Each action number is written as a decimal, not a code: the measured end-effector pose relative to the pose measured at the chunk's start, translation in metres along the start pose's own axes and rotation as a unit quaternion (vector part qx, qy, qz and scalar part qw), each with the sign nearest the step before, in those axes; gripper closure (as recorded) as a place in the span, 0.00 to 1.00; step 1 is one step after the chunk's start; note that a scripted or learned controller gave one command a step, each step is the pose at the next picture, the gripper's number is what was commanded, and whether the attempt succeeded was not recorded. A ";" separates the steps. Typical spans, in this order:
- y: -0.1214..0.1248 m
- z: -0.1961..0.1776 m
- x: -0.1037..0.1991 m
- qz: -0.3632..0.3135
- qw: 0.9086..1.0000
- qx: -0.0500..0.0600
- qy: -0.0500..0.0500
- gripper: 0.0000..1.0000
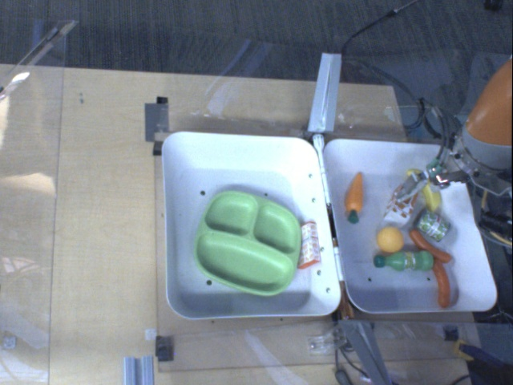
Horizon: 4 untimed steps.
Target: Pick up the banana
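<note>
The banana (433, 198) is small and yellow. It lies in the right bin (361, 291), near the far right side, between a silvery packet (399, 204) and a green can (434, 228). My gripper (437, 176) hangs just above the banana's far end, reaching in from the right under the orange wrist band (492, 115). Part of the banana is hidden by the gripper.
Also in the right bin are a carrot (354, 196), a yellow ball (389, 239), a green bottle (405, 261) and two sausages (442, 283). The left bin (184, 175) holds a green divided plate (248, 243) and a small red-and-white packet (309, 244).
</note>
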<state>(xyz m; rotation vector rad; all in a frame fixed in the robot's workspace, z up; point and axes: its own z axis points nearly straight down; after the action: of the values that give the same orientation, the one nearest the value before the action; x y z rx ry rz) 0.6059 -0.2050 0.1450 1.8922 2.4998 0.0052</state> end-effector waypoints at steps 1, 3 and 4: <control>0.022 0.049 -0.006 -0.011 1.000 0.000 0.000 0.00; 0.041 0.058 -0.011 -0.109 0.994 -0.001 -0.001 0.00; 0.045 0.045 -0.011 -0.111 0.994 -0.006 -0.003 1.00</control>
<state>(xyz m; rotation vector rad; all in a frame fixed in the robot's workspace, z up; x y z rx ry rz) 0.6525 -0.2034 0.1002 1.5973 2.6830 0.0120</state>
